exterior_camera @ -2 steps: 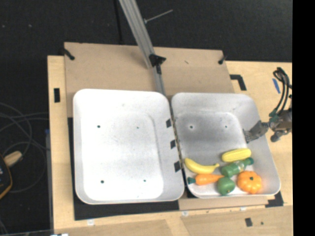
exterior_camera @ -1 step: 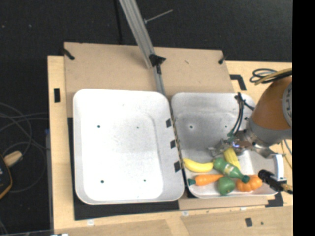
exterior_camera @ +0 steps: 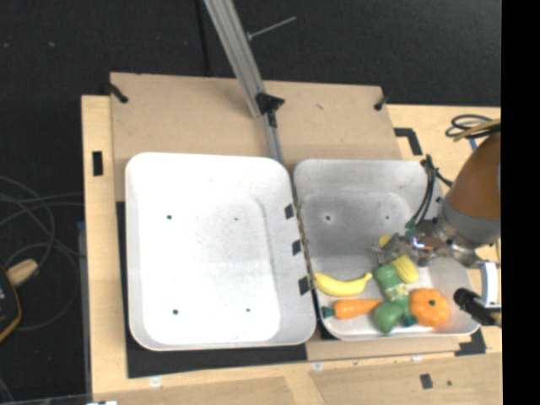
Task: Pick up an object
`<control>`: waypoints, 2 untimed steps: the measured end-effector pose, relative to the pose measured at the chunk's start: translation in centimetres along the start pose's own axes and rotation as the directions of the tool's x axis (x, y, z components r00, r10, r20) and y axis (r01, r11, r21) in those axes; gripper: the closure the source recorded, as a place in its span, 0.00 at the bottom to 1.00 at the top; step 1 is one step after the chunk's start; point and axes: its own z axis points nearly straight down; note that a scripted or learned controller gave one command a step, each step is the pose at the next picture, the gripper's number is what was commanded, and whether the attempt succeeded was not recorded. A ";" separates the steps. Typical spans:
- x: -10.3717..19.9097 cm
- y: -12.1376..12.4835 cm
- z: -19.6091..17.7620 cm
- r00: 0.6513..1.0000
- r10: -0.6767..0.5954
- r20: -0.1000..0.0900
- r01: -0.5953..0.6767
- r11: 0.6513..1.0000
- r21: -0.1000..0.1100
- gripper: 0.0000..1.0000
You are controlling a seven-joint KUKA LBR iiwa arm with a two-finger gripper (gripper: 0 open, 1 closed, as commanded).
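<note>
Two white bins sit side by side: the left bin (exterior_camera: 211, 247) and the right bin (exterior_camera: 354, 197). The right one holds one banana (exterior_camera: 342, 284), one carrot (exterior_camera: 356, 308), one orange pumpkin (exterior_camera: 430, 307), one corn cob (exterior_camera: 406, 268) and two green vegetables (exterior_camera: 390, 298).

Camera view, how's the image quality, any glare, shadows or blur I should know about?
Camera view: soft and grainy overall; the left bin is bright, nearly washed out; the right bin shows grey shading across its floor; the claw is blurred, too small to read; surroundings beyond the bench fall to near black.

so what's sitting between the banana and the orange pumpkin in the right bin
In the camera view, between the banana and the orange pumpkin lie green toy vegetables, with the carrot just below the banana.
</note>
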 end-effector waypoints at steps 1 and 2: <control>0.0 0.1 -1.1 1.000 0.000 0.000 0.000 1.000 -0.002 1.00; 10.0 1.8 0.1 0.996 -0.084 -0.002 0.084 0.996 0.001 1.00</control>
